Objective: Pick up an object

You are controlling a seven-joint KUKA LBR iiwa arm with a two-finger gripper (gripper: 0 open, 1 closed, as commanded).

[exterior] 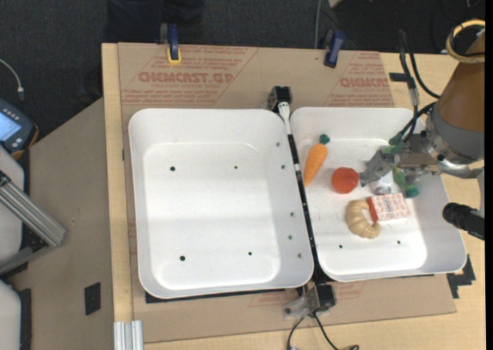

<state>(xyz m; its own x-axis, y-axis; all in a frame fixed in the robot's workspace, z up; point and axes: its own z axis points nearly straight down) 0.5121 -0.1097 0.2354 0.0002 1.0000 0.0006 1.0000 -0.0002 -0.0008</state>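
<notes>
The arm enters from the right and is positioned over the right bin (pixel 431 264). The gripper (pixel 377 171) hangs above the bin's middle, with its tip directed left. Finger state cannot be determined from this angle, and no object is visible between them.

The nearest candidate is the red round object (pixel 345 180), which lies just left of the tip and appears not to touch it. The carrot (pixel 315 162) sits further left, near the divider, with its long axis running from far right to near left. The red-and-white carton (pixel 388 209) and the tan pastry (pixel 362 219) lie nearer the viewer, below the gripper.

Assessment: a short leftward shift, then a descent, would reach the red round object.
</notes>
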